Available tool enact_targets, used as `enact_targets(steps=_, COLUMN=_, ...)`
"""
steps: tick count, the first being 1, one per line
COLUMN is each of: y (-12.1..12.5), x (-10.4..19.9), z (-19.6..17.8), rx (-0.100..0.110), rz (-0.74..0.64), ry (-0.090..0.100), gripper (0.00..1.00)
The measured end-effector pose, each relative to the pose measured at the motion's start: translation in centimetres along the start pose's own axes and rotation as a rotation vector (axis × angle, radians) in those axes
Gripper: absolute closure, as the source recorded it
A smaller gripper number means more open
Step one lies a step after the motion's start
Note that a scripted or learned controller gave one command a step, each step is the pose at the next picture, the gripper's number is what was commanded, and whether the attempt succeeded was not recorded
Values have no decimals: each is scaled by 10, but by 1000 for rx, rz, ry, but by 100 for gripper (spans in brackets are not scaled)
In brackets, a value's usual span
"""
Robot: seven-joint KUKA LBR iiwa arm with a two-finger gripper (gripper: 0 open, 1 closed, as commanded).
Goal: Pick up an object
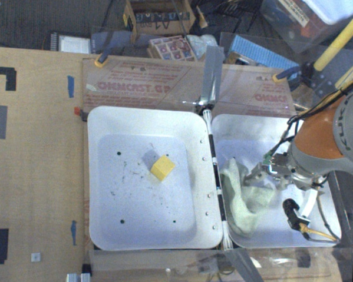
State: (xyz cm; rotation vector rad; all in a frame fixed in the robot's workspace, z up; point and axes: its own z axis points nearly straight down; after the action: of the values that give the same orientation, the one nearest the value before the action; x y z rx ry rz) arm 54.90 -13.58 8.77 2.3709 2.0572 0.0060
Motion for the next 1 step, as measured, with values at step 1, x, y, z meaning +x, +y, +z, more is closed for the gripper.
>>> enact_targets(steps=1, y=-64, x=-23, z=0, rx=-3, rz=-480, ry=-3, gripper=0)
